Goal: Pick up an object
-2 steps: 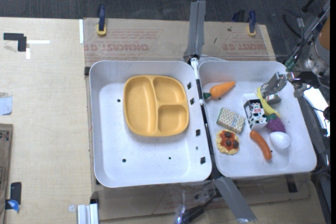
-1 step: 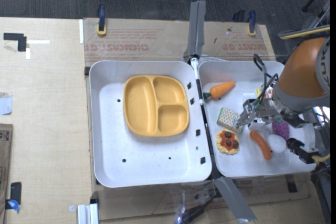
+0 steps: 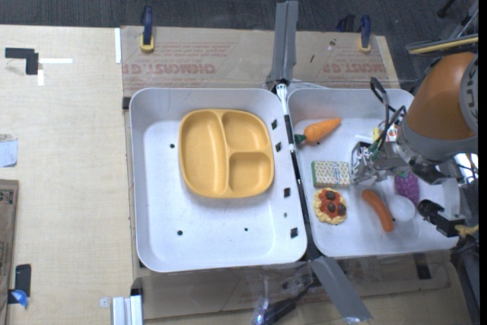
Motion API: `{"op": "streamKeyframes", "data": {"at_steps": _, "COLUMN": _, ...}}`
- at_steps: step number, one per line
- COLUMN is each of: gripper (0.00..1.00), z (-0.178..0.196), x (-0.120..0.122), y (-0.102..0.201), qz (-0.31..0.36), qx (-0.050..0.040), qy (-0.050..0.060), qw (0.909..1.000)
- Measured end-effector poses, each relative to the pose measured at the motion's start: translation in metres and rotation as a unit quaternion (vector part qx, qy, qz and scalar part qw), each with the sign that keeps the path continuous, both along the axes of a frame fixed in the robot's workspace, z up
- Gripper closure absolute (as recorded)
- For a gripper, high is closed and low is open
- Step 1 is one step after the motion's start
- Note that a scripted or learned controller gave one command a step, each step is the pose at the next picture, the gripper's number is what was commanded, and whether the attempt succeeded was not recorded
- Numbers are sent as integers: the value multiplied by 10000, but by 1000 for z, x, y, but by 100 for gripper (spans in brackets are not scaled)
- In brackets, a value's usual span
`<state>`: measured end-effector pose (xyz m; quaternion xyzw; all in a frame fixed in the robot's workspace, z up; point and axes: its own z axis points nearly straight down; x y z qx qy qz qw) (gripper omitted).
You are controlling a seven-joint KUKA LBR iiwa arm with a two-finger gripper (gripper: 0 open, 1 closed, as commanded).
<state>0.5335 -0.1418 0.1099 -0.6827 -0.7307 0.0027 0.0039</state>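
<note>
Here, a smooth yellow three-compartment plate (image 3: 226, 152) and a tapered carrot (image 3: 320, 129).

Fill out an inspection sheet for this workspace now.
Surface: two white bins, left bin, right bin, on a bench.
Job's things: carrot, cracker, pizza, sausage, egg, purple item, all in the right bin.
Clutter: yellow tray in the left bin.
Pincer: low beside the cracker.
Cables: wires by the wrist.
Surroundings: clamps, cardboard.
</note>
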Motion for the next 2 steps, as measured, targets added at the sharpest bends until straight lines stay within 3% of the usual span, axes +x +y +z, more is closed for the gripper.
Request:
{"op": "streamKeyframes", "data": {"at_steps": 1, "gripper": 0, "z": 0, "x": 0, "y": 0, "qz": 4, "qx": -1, "qy": -1, "qw": 10000}}
{"op": "streamKeyframes", "data": {"at_steps": 2, "gripper": 0, "z": -19, "x": 85, "y": -34, "qz": 791, "qx": 3, "qy": -44, "qw": 9969}}
